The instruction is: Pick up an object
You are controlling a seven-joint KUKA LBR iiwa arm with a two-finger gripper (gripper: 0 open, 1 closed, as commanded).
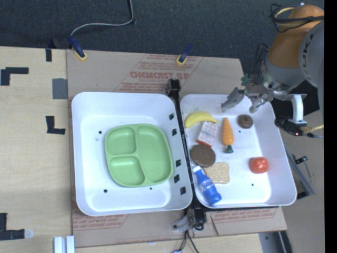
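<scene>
Hovering over the back right corner of the right bin, the gripper has its two fingers spread apart with nothing between them. Just beneath its right finger lies a small brown round piece, the nearest candidate; the carrot sits just beside that, toward the left finger, and the banana is farther left along the bin's back. Beyond these come a snack packet, a brown cookie, a cracker, a blue bottle and, well apart on the right, a tomato. The left bin holds a green tray. To do this well, I would centre the open fingers over one isolated item, likely the brown piece or the carrot, turning the wrist so the fingers straddle its narrow width, then descend straight without nudging neighbours or the bin wall.
</scene>
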